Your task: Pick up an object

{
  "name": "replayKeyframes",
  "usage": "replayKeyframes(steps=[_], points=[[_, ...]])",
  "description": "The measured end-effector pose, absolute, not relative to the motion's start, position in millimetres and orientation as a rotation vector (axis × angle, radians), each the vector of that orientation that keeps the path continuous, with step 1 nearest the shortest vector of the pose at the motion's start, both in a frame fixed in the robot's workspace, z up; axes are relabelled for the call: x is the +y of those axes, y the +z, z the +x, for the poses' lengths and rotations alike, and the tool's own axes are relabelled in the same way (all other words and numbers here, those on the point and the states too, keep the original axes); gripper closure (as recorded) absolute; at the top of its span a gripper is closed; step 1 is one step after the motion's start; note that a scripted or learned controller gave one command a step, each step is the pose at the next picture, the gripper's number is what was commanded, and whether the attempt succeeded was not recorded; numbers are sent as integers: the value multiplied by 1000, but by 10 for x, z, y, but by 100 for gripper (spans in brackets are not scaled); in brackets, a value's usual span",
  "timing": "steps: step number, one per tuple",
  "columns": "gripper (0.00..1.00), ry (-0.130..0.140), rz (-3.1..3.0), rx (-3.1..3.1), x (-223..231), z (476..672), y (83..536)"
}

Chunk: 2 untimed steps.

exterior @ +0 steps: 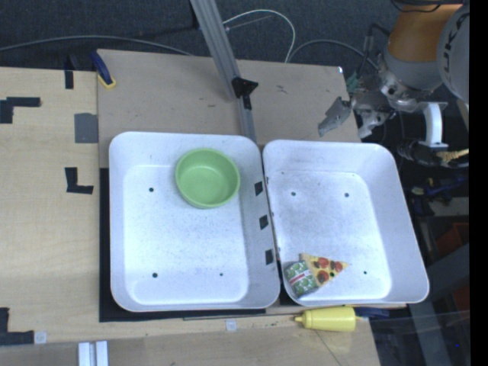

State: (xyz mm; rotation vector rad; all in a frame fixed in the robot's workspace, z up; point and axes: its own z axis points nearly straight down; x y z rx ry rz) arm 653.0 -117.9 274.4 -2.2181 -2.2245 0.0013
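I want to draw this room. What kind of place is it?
Probably a robot lab: a robot arm reaches over two white bins holding test things like a green bowl.

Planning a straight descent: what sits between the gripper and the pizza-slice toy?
In the camera view, only bare white bin floor lies between the gripper and the triangular pizza-slice toy.

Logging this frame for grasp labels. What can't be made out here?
- Gripper, camera view: small and dark against the bench's far edge, its state unreadable.
- Arm: cut off by the top and right edges.
- Slice-shaped toy in the right bin: print too small to identify.
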Motion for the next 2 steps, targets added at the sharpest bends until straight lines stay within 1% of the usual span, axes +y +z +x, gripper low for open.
replayKeyframes(steps=[1, 2], points=[[0, 2, -2218, -2225, -1180, 6530, 2744], [0, 9, -2215, -2221, -1133, 6491, 2104]])
